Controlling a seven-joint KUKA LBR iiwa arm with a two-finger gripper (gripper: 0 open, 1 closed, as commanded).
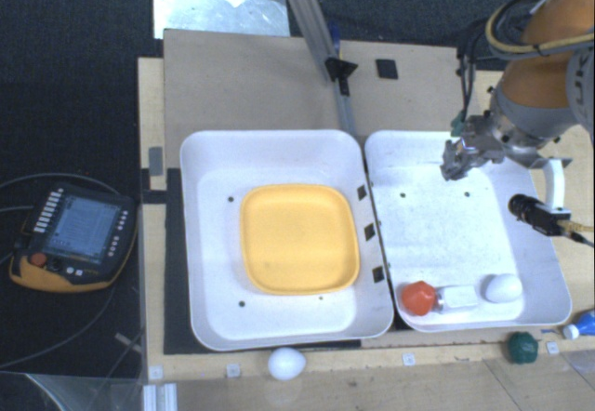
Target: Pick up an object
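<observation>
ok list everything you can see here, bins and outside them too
white bins: 2, white, side by side on the bench, left and right
plate: 1, yellow, in the left bin
ball: 1, orange-red, right bin's near edge
white block: 1, white, beside the ball
egg: 1, white, right bin's near corner
second egg: 1, white, on the bench below the left bin
green ball: 1, dark green, outside the right bin
pendant: 1, yellow and grey, left of the bench
arm: 1, grey with orange
gripper: 1, over the right bin's far side

Tan bench (251, 84) — two white bins (200, 214), white egg (286, 364), green ball (522, 347)
</observation>
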